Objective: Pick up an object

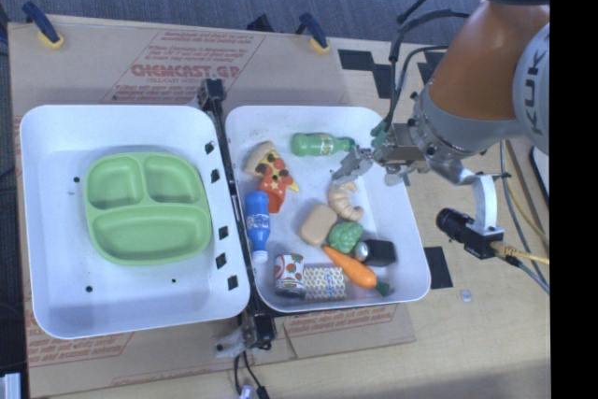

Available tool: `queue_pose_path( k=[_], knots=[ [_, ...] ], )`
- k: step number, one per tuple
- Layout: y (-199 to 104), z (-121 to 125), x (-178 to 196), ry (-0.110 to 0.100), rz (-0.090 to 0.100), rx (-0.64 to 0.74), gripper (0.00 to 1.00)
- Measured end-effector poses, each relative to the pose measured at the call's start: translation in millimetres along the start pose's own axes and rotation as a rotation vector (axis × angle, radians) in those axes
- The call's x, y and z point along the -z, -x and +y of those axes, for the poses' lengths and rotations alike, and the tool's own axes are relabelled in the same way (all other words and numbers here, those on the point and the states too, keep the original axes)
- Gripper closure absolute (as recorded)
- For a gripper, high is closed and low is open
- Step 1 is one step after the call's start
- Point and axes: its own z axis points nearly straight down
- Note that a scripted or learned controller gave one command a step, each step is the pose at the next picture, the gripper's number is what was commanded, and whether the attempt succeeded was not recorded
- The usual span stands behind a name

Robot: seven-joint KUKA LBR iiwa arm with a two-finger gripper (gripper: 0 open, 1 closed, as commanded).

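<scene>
Hand (356,162), grip state unclear, hovers by the right bin's (407,229) far-right rim, above the croissant (345,198).

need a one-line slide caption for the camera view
KUKA arm's gripper hovers over the toy-filled right bin, above the croissant; green divided plate sits in the left bin.

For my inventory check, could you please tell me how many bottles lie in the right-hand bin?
2: a green plastic bottle lying near the far wall of the right white bin, and a blue plastic bottle with a white cap along its left wall. The toy pile could hide others.
</scene>
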Motion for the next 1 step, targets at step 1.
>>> queue_pose_path(
  k=[1],
  knots=[
    [-4.2, -35.4, -127.1, -0.003, 0.001, 0.001, 0.00]
  ],
)
